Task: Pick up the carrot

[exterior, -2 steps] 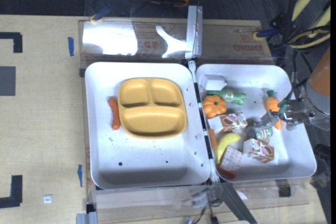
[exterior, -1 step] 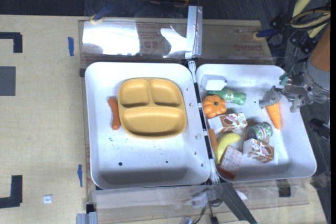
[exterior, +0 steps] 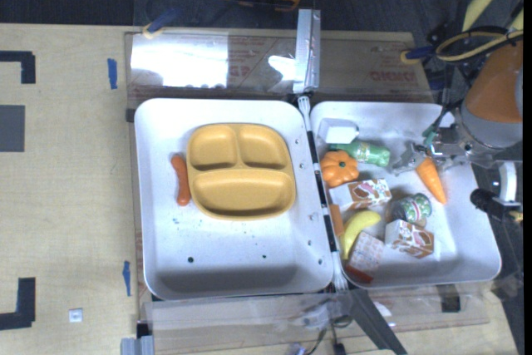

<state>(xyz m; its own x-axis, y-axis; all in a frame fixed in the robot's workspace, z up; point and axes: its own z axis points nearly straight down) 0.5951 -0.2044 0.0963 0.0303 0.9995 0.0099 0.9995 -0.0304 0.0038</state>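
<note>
i see the grey arm with its orange band reaching in from the right, its metal two-finger gripper (exterior: pixel 426 149) low over the right-hand shallow white bin (exterior: pixel 478 258). the tapered orange plastic carrot (exterior: pixel 432 179) hangs tip-down with its green top caught between the fingers, which pinch it at the upper end; whether its tip touches the bin floor i cannot tell. left of it lie a green plastic bottle (exterior: pixel 370 153), a small orange toy pumpkin (exterior: pixel 340 168), a yellow toy banana (exterior: pixel 358 229) and two small printed cartons (exterior: pixel 371 193) (exterior: pixel 411 239). in the left-hand white bin (exterior: pixel 158 204) sits a yellow three-compartment plastic plate (exterior: pixel 241 170), with a slim orange toy sausage (exterior: pixel 181 179) just beside its left edge.
</note>
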